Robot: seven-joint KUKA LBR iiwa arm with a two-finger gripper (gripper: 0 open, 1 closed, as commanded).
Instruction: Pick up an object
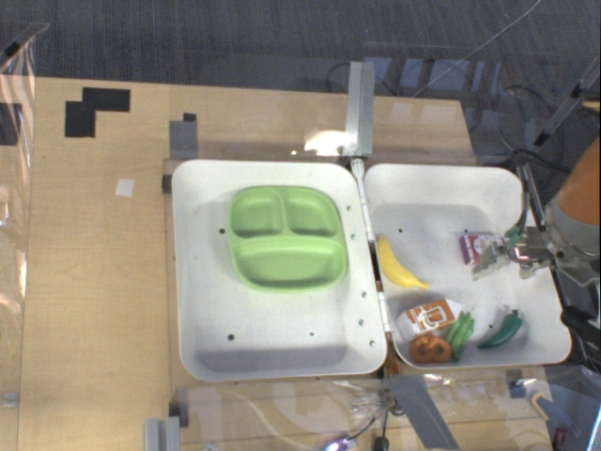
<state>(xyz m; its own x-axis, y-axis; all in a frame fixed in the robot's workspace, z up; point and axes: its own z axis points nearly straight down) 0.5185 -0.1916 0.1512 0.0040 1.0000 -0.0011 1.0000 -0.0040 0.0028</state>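
Bins first: you have two white ones side by side on the bench, the left bin (pixel 197 280) and the right bin (pixel 441 181), their inner walls meeting along a line of rivets; the left bin carries a green tray (pixel 286 238) with three compartments, lying flat near its centre and slightly toward the far wall. In the right bin you can see a banana (pixel 398 267) close against the left wall, its curve opening away from that wall; nearer the front lies a snack pack (pixel 430 317) with an orange and white label, and touching its front edge a brown pretzel (pixel 431 348). Just right of those sits a green bean pod (pixel 460 332), tilted, touching or nearly touching the pack; a darker green pepper (pixel 500 328) lies a little apart from it toward the right wall. Your gripper (pixel 515 250) reaches in from the right side, low over the right half of this bin, with the arm's grey body and orange band at the edge behind it. Just left of the gripper is a small purple and white packet (pixel 476 247); it sits at the fingertips, and it may be touching them, but the metal parts blur together there, so you cannot tell whether the gripper is spread or closed, nor whether the packet is between them. The packet appears to rest on the bin floor, well apart from the banana.
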